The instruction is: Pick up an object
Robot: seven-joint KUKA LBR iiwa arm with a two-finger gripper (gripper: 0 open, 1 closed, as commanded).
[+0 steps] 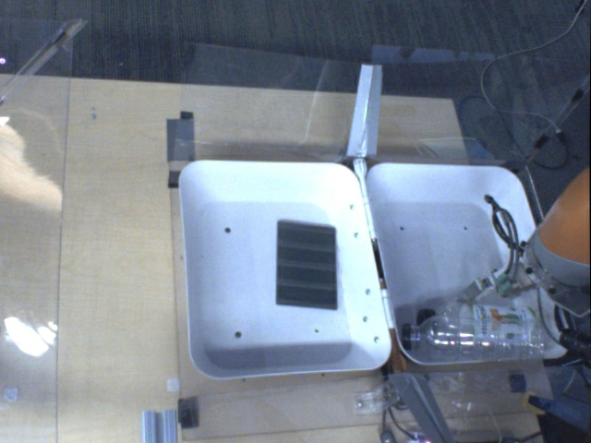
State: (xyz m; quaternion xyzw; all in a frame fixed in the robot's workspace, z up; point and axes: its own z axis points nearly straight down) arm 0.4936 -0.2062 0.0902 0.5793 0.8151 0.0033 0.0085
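My claw (499, 289) low in right bin (434, 201), just above clear bottle (476, 335) lying sideways against near wall; finger state: cannot tell, possibly positioned for pick.

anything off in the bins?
Nothing damaged or spilled. A clear bottle lies on its side along the right bin's near wall, cap toward the divider. A dark ribbed block sits flat in the left bin.
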